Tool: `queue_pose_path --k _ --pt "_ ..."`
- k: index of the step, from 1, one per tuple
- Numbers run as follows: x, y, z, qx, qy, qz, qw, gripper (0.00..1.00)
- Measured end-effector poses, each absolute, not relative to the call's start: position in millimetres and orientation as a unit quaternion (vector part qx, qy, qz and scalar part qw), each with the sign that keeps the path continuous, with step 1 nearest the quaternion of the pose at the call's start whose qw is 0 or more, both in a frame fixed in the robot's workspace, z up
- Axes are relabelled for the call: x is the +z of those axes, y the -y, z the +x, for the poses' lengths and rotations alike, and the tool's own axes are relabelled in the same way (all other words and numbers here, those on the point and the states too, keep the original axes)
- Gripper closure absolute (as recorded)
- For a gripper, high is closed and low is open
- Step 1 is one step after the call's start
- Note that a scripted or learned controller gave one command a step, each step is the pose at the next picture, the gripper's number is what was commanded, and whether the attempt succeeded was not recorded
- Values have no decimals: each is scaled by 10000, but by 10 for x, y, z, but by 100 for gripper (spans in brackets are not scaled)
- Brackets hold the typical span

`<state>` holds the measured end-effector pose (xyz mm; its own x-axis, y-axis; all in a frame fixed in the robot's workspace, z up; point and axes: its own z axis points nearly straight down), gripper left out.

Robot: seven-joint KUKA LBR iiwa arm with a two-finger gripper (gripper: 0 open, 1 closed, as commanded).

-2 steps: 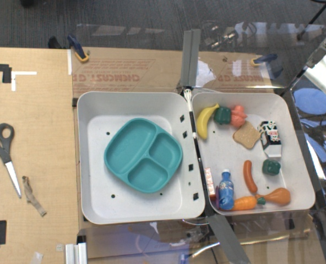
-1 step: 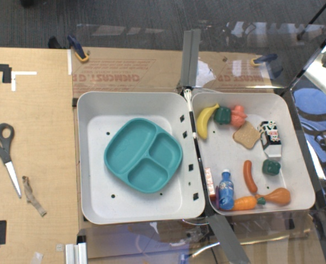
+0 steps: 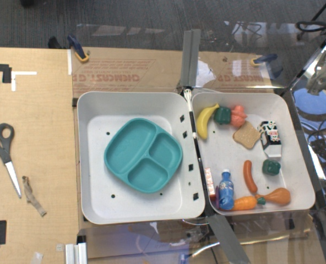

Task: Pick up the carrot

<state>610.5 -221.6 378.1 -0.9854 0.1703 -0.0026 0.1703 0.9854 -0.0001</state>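
The carrot (image 3: 244,204) is a small orange piece with a green top. It lies flat along the front wall of the right bin (image 3: 293,147), with its green end pointing right. A blue bottle (image 3: 225,191) touches it on the left, and an orange gourd-shaped toy (image 3: 278,196) lies just to its right.
The right bin also holds a red sausage (image 3: 250,176), a green block (image 3: 271,166), a milk carton (image 3: 270,134), bread (image 3: 246,136), a banana (image 3: 205,120), a green pepper (image 3: 223,115) and a pink toy (image 3: 238,114). A teal divided plate (image 3: 144,155) sits in the left bin (image 3: 91,191). Scissors (image 3: 6,153) lie on the bench at the left.
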Motion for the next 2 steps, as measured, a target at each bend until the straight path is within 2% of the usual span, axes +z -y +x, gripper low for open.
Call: queue_pose_path --k 1,2 --pt "4343 2213 6217 -4 -9996 -282 29 100" --pt "3609 2215 5914 -1 -9937 -1119 16 100"
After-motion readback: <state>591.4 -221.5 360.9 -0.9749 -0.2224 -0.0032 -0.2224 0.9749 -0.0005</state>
